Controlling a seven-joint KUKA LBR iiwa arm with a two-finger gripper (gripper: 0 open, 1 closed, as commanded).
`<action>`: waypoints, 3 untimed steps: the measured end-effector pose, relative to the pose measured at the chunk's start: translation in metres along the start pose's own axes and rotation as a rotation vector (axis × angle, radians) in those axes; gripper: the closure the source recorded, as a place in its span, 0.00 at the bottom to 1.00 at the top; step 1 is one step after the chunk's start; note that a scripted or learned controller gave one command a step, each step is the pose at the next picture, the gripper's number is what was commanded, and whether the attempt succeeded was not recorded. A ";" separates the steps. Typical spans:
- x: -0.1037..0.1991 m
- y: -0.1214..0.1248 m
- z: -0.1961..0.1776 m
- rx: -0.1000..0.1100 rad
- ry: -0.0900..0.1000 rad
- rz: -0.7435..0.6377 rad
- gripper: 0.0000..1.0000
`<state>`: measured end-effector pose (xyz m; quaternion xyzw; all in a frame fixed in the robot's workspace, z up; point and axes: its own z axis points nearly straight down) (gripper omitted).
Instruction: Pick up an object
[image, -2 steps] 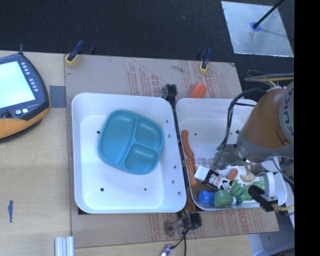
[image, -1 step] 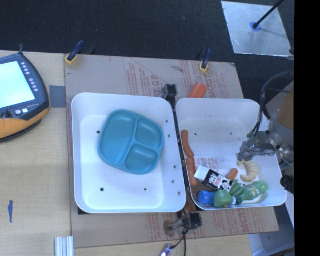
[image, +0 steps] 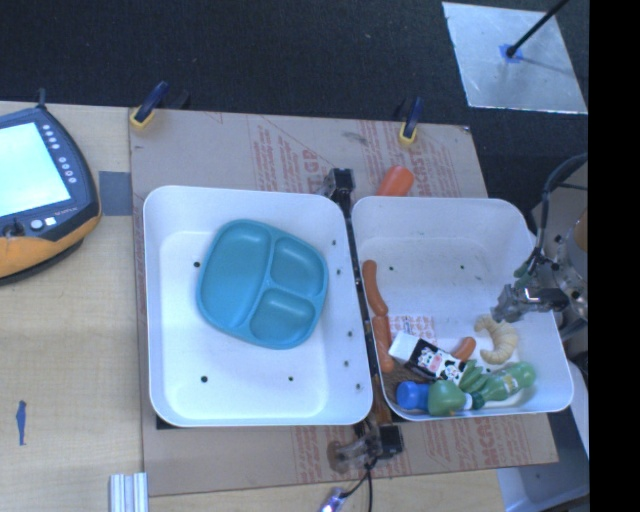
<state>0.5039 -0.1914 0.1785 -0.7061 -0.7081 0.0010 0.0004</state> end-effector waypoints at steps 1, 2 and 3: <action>-0.011 -0.028 0.037 0.002 0.001 -0.002 1.00; 0.006 -0.027 0.006 0.000 0.002 -0.002 1.00; -0.013 -0.028 -0.018 0.000 0.001 0.000 1.00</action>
